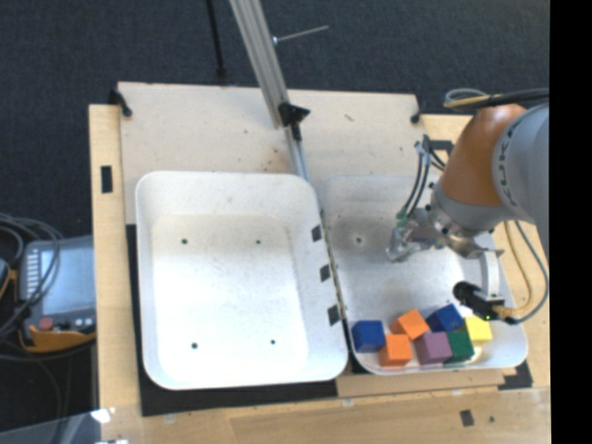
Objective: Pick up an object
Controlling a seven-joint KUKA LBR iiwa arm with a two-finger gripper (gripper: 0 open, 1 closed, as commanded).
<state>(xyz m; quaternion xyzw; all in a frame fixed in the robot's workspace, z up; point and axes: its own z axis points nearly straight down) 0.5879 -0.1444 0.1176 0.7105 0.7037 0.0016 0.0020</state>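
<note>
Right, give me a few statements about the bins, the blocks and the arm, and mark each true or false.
1. The blocks sit in the right bin. True.
2. The blocks are spread across the whole bin. False: they cluster at its near edge, from the blue block to the yellow block.
3. The gripper hangs over bare bin floor, apart from the blocks. True.
4. A red ball lies in the left bin. False: no ball is there.
5. The purple block touches a green block. True.

Coloured blocks (424, 335) clustered together at the right bin's (370, 220) near edge.
</note>
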